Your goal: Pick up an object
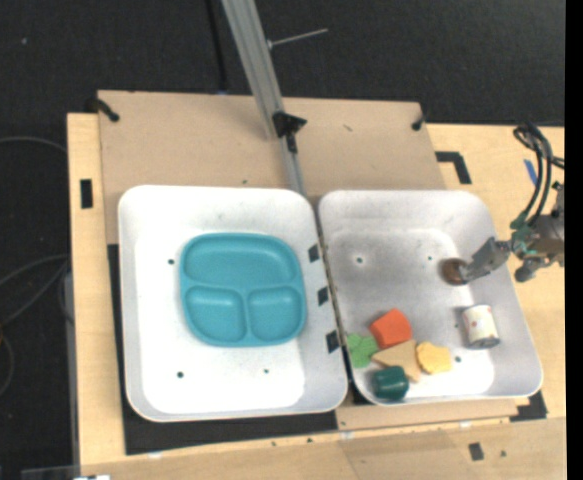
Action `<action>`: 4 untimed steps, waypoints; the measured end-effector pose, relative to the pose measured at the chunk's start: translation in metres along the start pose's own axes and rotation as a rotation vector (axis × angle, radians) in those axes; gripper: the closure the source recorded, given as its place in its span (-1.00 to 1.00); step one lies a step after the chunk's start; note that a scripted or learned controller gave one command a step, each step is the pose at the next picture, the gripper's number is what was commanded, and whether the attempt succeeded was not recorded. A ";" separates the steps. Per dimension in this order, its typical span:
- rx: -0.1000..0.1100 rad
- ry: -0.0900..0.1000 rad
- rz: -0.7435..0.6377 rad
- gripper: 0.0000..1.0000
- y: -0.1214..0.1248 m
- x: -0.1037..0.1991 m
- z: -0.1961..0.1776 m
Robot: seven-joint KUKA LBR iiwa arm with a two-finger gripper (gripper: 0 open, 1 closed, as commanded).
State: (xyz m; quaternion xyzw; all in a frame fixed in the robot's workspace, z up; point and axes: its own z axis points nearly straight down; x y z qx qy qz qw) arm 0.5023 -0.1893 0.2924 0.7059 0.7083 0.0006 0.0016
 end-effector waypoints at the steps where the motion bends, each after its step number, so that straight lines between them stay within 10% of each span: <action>1: 0.000 0.000 0.001 -1.00 0.000 0.000 0.000; 4: 0.005 0.006 0.001 -1.00 0.011 -0.004 0.183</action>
